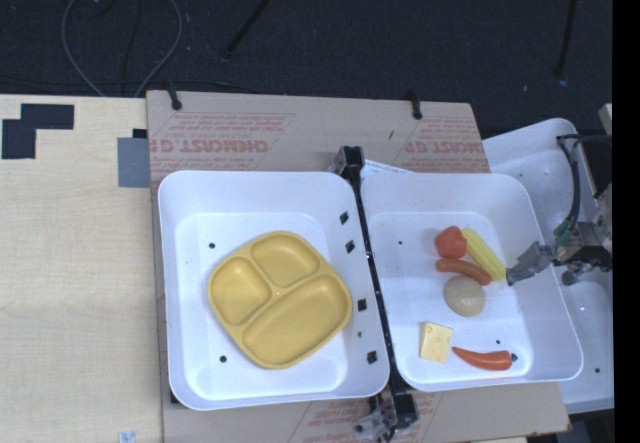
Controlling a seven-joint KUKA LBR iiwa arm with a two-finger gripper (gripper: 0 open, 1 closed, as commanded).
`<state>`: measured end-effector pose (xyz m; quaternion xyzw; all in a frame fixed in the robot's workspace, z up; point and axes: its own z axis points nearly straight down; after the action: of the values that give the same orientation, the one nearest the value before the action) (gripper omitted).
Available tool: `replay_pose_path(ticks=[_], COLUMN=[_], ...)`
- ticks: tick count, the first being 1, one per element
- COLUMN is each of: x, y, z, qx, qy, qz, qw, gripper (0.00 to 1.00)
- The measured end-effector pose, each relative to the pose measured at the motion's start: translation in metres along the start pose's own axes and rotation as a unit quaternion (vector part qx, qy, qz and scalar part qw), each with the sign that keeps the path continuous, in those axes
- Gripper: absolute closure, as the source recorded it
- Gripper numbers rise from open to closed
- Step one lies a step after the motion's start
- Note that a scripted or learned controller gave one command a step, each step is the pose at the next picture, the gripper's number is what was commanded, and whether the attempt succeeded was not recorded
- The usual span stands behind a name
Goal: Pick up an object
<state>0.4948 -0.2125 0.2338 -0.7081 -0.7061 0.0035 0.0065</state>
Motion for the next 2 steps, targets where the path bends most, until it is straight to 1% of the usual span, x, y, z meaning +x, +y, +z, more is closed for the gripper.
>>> replay_pose_path(ticks=[1, 2], x=[0.000, 0.009], y=[0.002, 0.006], z=[-0.006, 0.054], qx=[-0.006, -0.003], qy=[-0.001, 0.000], qz=[-0.002, -0.002], qw=[1.0000, 1.0000], gripper=[0.00, 0.00])
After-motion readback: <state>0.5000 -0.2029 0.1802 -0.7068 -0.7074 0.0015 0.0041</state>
